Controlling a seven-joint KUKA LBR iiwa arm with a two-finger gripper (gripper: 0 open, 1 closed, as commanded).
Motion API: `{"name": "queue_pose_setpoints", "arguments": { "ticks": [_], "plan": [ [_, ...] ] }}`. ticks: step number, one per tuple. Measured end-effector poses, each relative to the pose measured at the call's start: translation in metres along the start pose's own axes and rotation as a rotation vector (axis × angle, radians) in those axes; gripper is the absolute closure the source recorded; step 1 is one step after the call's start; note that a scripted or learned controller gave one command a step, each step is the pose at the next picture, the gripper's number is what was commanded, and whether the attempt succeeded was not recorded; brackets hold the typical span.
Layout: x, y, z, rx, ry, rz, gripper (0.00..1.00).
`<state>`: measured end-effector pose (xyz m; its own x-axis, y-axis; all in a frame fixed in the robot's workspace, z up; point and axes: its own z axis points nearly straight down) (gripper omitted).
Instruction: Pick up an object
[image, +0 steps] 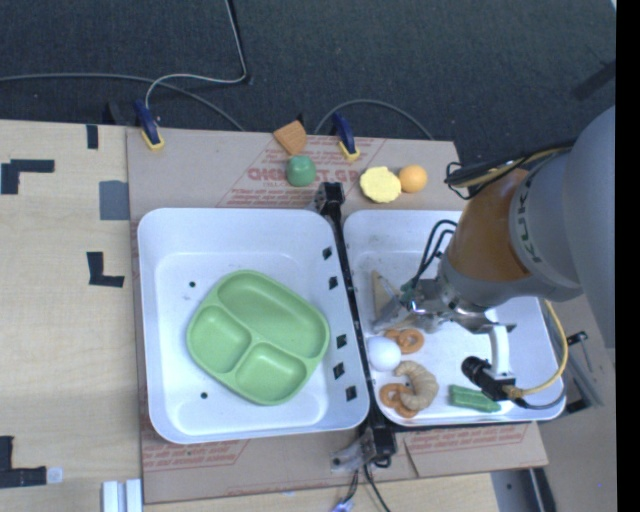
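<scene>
End effector (412, 312) tips hidden among right bin (440, 226) items

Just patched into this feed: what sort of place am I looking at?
Likely a robot lab test bench: two white bins clamped on cardboard, toy food like a croissant and egg, cables across dark carpet.

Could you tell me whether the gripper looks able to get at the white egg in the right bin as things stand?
Probably yes. The egg lies uncovered near the right bin's left wall, and the gripper hovers just above and right of it. The pretzel beside it could crowd a grasp.
</scene>
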<state>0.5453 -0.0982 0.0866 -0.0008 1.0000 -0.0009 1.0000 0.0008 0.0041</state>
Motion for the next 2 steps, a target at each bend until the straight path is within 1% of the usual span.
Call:
{"name": "queue_pose_setpoints", "arguments": {
  "ticks": [1, 2],
  "plan": [
    [0.0014, -0.0195, -0.0004, -0.005, -0.002, -0.001, 0.00],
    [0.0012, -0.0195, -0.0096, -0.004, -0.002, 0.000, 1.00]
  ]
}}
